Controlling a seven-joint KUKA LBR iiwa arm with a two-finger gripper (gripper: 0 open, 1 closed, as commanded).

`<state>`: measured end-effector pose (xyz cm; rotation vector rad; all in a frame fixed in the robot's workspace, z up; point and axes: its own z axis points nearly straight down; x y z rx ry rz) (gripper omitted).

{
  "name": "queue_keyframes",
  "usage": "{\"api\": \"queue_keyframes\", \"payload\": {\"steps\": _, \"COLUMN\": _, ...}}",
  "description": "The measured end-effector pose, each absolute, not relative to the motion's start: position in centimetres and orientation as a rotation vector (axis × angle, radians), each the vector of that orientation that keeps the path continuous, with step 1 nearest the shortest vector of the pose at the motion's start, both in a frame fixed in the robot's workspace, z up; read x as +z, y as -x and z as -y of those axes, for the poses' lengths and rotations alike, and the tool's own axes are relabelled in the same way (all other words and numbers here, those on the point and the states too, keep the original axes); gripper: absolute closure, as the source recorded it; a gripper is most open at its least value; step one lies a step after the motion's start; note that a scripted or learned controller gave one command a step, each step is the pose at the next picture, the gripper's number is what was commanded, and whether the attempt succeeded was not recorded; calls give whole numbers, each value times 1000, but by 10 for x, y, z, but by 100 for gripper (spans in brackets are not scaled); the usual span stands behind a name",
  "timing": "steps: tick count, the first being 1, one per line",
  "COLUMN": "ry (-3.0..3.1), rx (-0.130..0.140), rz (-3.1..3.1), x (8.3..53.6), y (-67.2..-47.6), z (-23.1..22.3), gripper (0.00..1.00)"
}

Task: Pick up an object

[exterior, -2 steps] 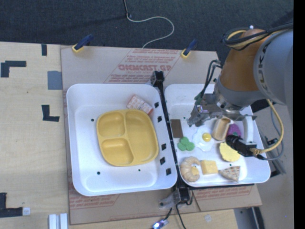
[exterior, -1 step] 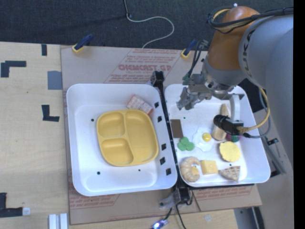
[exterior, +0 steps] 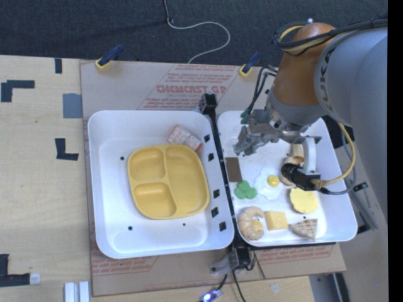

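Gripper (exterior: 247, 145) hovers just above brown slab (exterior: 232, 168); aperture indeterminate, nothing seen held. Recommend centring over slab, descending vertically.

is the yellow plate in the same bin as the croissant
No, the yellow plate lies in the left bin, while the croissant lies in the right bin.

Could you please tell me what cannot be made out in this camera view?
- Right bin: the arm covers its far part, so anything lying there is hidden.
- Pink packet: too small to read, and whether it touches the plate is unclear.
- Brown slab: too small and blurred to identify.
- Gripper: dark and blurred against the bin, so its height above the floor is unclear.
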<state>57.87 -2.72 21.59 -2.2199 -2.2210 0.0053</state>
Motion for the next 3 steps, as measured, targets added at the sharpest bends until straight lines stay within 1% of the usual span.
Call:
{"api": "queue_keyframes", "payload": {"steps": 1, "ry": 2220, "rx": 4, "rz": 2223, "x": 214, "y": -587, "z": 29, "gripper": 100}}
{"api": "queue_keyframes", "payload": {"steps": 2, "ry": 2218, "rx": 0, "rz": 2224, "x": 231, "y": -587, "z": 18, "gripper": 100}}
{"api": "queue_keyframes", "payload": {"steps": 3, "ry": 2221, "rx": 6, "rz": 2220, "x": 214, "y": -587, "z": 32, "gripper": 100}}
